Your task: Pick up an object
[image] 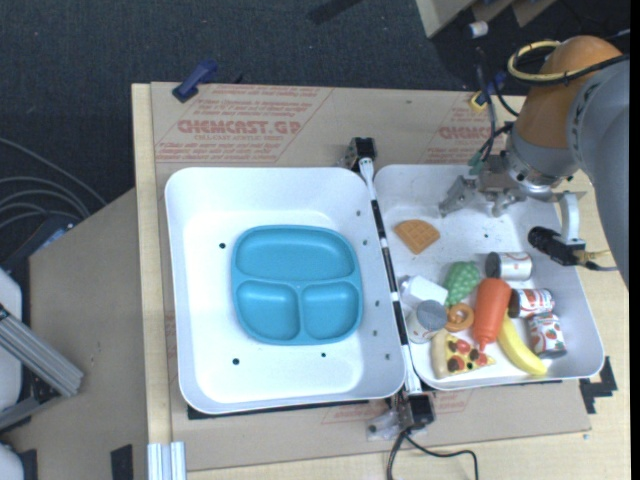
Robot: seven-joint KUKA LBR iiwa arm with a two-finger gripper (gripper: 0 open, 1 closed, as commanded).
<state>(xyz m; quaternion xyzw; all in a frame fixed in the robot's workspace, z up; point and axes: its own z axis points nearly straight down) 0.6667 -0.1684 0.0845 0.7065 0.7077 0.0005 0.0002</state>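
Note:
My gripper (474, 201) hangs over the back of the right bin (590, 328), its fingers spread open with nothing between them. Just ahead and left of it lies a tan toast piece (416, 234). Farther toward the front sit a green vegetable (461, 280), an orange carrot (490, 308), a yellow banana (521, 349), a pizza slice (458, 353), a small donut (459, 317) and red-and-white cans (535, 301). The grey arm with its orange band (560, 88) comes in from the upper right.
The left bin (200, 218) holds a blue three-compartment plate (296, 283). A black divider clip (361, 151) sits between the bins at the back. A small white can (515, 265) and a white-and-grey cup (425, 293) lie mid-bin on the right.

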